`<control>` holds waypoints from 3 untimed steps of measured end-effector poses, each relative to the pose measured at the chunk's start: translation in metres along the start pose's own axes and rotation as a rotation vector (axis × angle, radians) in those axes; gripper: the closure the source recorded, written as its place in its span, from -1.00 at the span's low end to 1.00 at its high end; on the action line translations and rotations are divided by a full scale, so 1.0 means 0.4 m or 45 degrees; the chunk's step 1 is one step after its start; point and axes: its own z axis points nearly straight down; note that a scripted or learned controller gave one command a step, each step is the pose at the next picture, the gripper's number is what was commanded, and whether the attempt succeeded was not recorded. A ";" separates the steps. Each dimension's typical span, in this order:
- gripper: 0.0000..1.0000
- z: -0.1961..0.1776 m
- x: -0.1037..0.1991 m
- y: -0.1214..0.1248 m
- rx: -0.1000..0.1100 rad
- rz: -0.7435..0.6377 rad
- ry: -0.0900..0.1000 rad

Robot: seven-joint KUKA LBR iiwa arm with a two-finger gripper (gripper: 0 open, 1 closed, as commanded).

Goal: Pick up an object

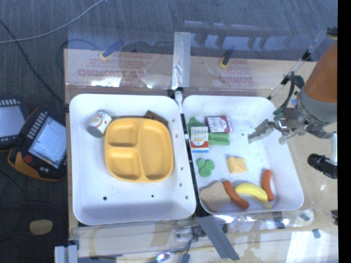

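Observation:
My gripper (267, 136) hangs over the right bin (285, 163), near its upper right part, open with nothing between its fingers. It hovers to the right of a red and white carton (218, 124) and above a yellow cheese block (237, 164). Along the bin's left side lie a small carton (198, 138), a green piece (219, 139) and a round green item (205, 166). At the front lie a bread slice (215, 196), a sausage (236, 195), a banana (252, 192) and an orange sausage (267, 184).
The left bin (88, 190) holds a yellow divided plate (139, 148), a small can (98, 123) at its upper left and a brown item (151, 115) behind the plate. A raised divider (186, 152) separates the bins. A handheld pendant (41, 144) lies off the bench at left.

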 end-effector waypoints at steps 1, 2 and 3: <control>-1.00 0.327 0.141 -0.089 -0.018 0.105 -0.003; -1.00 0.326 0.094 -0.129 -0.026 -0.250 -0.008; -1.00 0.325 0.159 -0.131 -0.026 -0.263 -0.013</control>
